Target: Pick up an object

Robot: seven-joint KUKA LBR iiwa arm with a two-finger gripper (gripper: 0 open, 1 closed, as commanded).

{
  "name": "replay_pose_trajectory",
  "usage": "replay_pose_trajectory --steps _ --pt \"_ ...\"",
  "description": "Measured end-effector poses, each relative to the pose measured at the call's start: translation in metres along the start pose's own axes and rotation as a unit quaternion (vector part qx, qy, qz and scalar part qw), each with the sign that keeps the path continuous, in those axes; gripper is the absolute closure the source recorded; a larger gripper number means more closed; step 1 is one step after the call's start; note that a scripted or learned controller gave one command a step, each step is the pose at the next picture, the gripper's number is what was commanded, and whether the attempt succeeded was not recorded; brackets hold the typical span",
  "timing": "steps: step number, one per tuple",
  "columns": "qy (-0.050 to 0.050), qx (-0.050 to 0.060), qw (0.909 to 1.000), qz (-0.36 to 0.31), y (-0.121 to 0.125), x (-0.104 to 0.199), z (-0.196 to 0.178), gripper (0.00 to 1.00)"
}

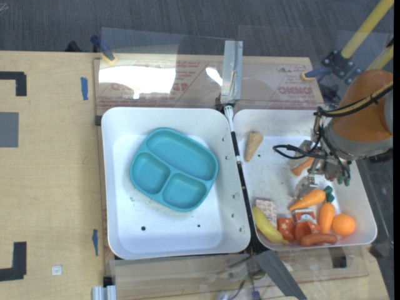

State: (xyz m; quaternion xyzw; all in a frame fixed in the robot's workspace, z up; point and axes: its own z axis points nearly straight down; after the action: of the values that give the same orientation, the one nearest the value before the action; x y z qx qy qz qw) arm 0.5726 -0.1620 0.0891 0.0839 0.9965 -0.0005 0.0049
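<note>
Pick pending: gripper point(310, 179), grip state cannot be told, poised low in the right bin point(369, 220) just above a carrot point(309, 199) at the food pile's 12 o'clock; nothing lifted.

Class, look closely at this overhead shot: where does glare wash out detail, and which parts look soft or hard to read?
Camera view: strong glare on the clear panel behind the left bin, bleaching its printed lettering; even light with faint shadows around the blue divided plate; the hand over the right bin looks cluttered and soft, its shape hard to read among cables and the toy foods.
</note>
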Motion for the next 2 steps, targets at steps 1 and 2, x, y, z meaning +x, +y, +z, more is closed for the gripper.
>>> replay_pose_trajectory --steps 1,2 --pt "-0.002 0.0 0.9986 -0.053 -0.025 0.086 -0.002 0.0" --pt "-0.004 0.0 0.9983 -0.057 0.047 0.049 -0.002 0.0"
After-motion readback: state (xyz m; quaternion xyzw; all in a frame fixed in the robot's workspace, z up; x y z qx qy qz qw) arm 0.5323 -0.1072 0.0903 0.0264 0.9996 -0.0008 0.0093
